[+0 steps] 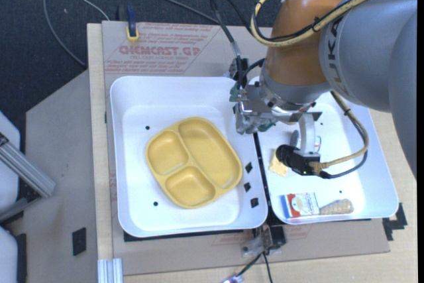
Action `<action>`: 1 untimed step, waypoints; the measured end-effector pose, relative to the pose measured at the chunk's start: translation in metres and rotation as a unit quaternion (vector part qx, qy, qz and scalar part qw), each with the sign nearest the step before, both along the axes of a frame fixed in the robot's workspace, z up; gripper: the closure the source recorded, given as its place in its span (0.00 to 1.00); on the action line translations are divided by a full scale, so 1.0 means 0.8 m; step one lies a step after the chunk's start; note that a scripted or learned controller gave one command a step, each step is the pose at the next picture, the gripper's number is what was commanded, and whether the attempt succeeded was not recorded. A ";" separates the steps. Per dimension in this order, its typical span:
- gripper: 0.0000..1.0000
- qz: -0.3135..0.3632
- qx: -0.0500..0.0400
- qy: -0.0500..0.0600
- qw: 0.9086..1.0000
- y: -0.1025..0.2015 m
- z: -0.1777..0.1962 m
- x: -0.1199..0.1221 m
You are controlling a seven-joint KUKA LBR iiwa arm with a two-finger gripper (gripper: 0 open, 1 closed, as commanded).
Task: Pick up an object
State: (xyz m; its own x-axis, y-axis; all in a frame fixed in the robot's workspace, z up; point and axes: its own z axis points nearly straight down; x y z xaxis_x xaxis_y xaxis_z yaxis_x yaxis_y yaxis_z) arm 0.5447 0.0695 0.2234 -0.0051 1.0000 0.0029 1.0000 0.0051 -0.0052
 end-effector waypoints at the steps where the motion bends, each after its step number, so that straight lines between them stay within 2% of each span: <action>1: 1.00 -0.001 0.000 -0.001 1.000 0.028 0.001 -0.011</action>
